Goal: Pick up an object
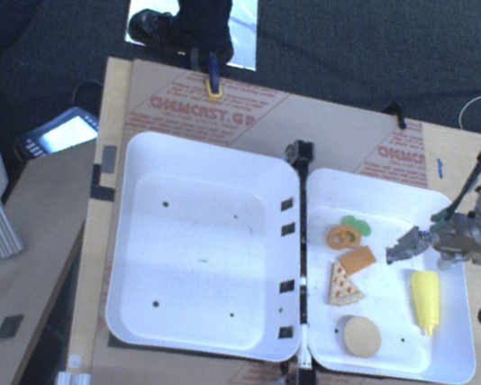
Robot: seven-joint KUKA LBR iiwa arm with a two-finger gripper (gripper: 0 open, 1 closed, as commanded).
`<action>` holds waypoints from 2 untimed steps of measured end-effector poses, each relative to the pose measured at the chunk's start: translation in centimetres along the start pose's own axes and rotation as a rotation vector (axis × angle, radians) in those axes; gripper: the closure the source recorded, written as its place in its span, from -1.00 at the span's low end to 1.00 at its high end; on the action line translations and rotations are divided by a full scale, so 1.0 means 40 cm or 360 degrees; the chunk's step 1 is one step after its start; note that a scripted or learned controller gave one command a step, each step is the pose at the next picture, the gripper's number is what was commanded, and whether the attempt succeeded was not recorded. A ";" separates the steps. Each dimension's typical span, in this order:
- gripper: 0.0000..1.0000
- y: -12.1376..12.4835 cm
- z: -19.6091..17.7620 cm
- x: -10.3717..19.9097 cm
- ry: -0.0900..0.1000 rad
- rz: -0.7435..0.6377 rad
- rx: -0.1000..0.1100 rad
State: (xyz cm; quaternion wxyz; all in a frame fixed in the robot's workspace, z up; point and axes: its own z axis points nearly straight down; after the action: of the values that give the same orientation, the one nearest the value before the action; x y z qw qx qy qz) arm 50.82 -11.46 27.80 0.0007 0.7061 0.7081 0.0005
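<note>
Hand just above corn

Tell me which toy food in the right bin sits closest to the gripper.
The orange wedge. It lies just left of the gripper, nearer than the pretzel, corn cob, pizza slice or round biscuit.

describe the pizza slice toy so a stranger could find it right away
Look in the right-hand white bin, the one with small toy foods in it. Near its middle, toward the divider between the bins, lies the pizza slice, just below an orange block and above a round tan bun. It is the only triangular piece, pale with red spots.
</note>
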 end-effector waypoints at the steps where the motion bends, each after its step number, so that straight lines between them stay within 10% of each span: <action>1: -1.00 0.043 0.174 0.191 0.0005 -0.0013 0.0009; 2: 1.00 0.045 0.137 0.178 0.0000 -0.0001 -0.0002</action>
State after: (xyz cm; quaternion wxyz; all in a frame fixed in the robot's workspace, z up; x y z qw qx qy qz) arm 52.60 -4.33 22.30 0.0012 0.7059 0.7083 0.0011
